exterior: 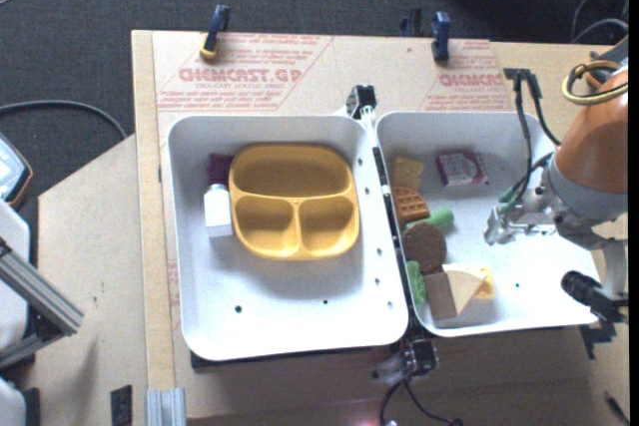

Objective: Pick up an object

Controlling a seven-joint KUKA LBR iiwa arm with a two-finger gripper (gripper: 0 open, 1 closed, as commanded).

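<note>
Fingers (pixel 502 226) hang low over the right bin (pixel 519 130); whether they're parted or gripping anything, I can't tell. Food pieces (pixel 427 244) lie just beside them, along that bin's left side.

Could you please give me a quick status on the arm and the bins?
Gripper low over right bin, nothing seen held. Food toys along that bin's left side, pink packet near the top. Yellow tray in left bin.
</note>
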